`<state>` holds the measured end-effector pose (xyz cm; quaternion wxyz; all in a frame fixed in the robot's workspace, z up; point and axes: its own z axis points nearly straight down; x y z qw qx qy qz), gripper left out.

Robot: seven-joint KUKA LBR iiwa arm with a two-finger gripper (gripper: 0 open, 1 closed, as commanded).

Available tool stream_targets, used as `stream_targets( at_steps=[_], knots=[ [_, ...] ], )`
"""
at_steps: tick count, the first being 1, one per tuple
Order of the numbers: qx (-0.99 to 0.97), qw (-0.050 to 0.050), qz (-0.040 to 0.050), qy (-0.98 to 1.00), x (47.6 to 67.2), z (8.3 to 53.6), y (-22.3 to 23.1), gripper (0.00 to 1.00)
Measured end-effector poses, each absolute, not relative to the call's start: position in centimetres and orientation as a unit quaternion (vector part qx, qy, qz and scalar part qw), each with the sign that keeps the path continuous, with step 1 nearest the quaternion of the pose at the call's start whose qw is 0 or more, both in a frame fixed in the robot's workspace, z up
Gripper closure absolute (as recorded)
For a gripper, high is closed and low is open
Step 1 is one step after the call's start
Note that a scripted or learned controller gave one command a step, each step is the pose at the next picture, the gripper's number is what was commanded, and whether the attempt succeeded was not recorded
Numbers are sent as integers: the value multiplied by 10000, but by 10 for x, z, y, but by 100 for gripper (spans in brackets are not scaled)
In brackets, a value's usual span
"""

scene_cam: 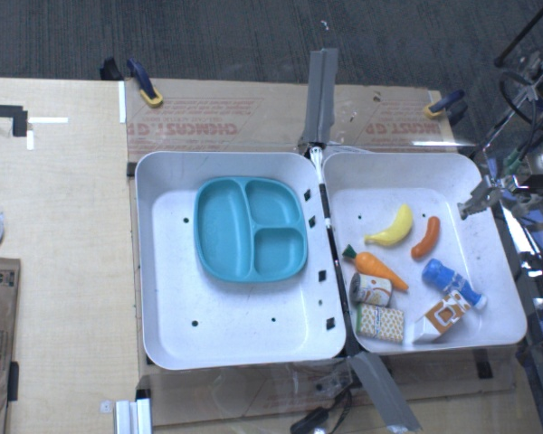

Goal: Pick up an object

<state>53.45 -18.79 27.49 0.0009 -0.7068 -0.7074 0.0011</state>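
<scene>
**Two bins, one plate, six small things**

Two shallow white bins sit side by side on the worktop [63, 242], which is pale wood on its left part with brown cardboard under the bins. The left bin [163, 324] carries a teal plate [251, 230] with three compartments, lying flat in the upper middle of the bin floor. A grey divider bar [322, 93] runs up from the seam where the two bins meet.

The right bin [416, 183] carries all the small objects. Nearest the seam lies an orange carrot [380, 268], tilted, with its green end toward the left. Just below it a small can [372, 289] lies on its side, and below that a flat cracker packet [381, 323] rests near the bin's lower wall. Above the carrot is a yellow banana [391, 227], and to its right a reddish sausage [425, 238], tilted, apart from the banana. Lower right, a blue bottle [451, 282] lies on its side, with a white and orange carton [445, 317] just beside it.

At the right rim of the right bin the end effector [475, 204] shows as a grey tip over the bin's edge, well apart from every object; whether it is spread or pressed together cannot be told, and nothing is seen in it.
</scene>
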Motion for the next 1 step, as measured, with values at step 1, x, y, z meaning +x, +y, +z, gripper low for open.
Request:
stream_targets(
  at_steps=[1],
  knots=[
    [-7472, 14, 13, -6646, 536, 119, -205, 0]
  ],
)
